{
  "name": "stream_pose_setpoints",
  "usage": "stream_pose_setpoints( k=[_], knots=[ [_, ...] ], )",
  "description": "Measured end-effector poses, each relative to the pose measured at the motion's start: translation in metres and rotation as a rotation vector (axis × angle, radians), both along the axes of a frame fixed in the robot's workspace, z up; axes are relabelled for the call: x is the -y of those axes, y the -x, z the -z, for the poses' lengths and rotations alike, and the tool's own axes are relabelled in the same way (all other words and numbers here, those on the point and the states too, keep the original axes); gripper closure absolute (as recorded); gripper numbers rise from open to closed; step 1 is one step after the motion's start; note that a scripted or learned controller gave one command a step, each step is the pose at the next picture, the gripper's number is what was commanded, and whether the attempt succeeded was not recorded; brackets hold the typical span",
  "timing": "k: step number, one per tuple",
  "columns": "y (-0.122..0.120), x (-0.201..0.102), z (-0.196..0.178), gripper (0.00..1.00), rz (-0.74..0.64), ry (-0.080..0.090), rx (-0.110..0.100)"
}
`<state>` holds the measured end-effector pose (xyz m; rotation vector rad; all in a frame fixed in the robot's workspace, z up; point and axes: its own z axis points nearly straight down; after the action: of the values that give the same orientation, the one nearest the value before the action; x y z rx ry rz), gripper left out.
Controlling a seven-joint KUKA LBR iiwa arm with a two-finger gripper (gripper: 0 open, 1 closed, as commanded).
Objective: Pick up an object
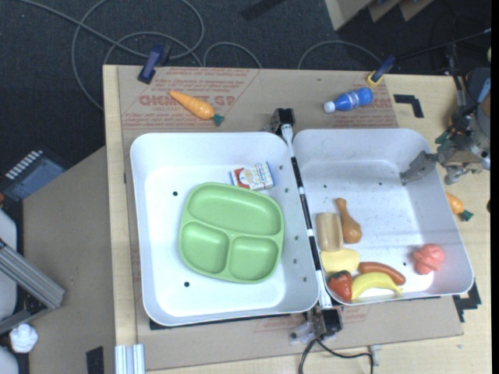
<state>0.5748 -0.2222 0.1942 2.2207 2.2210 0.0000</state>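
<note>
The right bin (366, 150) holds several toy foods near its front: a brown drumstick (348, 220), a tan block (329, 230), a yellow piece (340, 259), a banana (373, 285), a sausage (381, 271), a red pepper (340, 286) and a pink-red fruit (428, 258). My gripper (433, 171) hangs over the right bin's far right corner, open, with nothing between its fingers. One grey finger (415, 168) points left over the bin floor. The gripper is well apart from the foods.
The left bin (156, 209) holds a green divided plate (231, 231) and a small carton (254, 176). On the bench behind lie a toy carrot (195, 104) and a blue bottle (350, 100). A small orange toy (455, 205) lies outside the right bin's right rim.
</note>
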Motion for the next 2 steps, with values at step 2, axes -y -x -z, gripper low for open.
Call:
stream_pose_setpoints(
  k=[2],
  knots=[
    [0.036,-0.120,0.107,0.00,0.000,0.001,0.006]
  ],
)
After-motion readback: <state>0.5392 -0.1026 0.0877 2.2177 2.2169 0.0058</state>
